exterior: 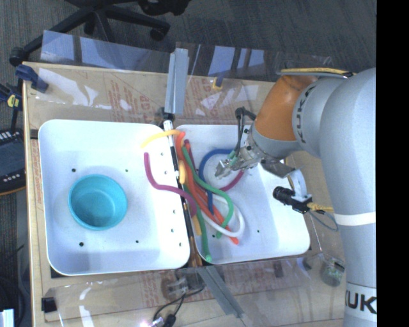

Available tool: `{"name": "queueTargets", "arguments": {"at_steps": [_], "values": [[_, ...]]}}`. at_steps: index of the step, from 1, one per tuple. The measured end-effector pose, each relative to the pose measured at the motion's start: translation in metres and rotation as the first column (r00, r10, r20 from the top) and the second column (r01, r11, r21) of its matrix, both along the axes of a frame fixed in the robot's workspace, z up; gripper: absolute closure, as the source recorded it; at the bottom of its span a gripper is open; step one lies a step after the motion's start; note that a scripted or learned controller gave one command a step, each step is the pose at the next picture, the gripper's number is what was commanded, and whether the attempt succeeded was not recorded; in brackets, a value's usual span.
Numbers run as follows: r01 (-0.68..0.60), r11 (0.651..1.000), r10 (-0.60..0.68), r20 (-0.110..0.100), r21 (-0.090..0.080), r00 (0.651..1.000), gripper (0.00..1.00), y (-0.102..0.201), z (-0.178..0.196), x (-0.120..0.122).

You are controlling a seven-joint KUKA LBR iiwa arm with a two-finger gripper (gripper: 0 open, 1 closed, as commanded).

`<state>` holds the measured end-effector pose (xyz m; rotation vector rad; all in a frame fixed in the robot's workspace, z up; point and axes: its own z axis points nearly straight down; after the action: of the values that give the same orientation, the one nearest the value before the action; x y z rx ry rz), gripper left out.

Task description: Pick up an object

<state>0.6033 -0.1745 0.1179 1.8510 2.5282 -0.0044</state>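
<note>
The grey arm with its orange band (281,108) is reaching in from the right and is leaning over the right bin (281,236). Its pincer (229,167) is hanging low over the upper middle of that bin, just at the edge of a heap of flexible coloured tubes (204,191). Whether the pincer is released or clenched cannot be told from this slant, and no tube is showing clearly between its tips.

The tubes are lying tangled along the left side of the right bin: red and orange strands (186,156) are running beside the dividing wall, a green tube (217,195) is looping through the middle, a white one (233,225) is curling near the lower part, and a blue loop (208,163) is sitting right beside the pincer. A purple tube (153,179) and a yellow one (156,137) are spilling over the wall into the left bin (57,255).

In the left bin a teal bowl (98,202) is standing upright, well apart from the tubes.

Both bins are resting on the desk (96,89), which is covered with a clear sheet. A black office chair base (121,19) is showing on the floor beyond the desk.
</note>
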Motion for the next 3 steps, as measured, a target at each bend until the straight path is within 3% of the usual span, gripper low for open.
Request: {"name": "queueTargets", "arguments": {"at_steps": [1, 3], "values": [[0.000, 1.000, 0.000, 0.000, 0.000, 1.000, 0.00, 0.0001, -0.0001, 0.0000], [-0.001, 1.000, 0.001, 0.000, 0.000, 1.000, 0.00, 0.0002, -0.0001, 0.0000]]}}
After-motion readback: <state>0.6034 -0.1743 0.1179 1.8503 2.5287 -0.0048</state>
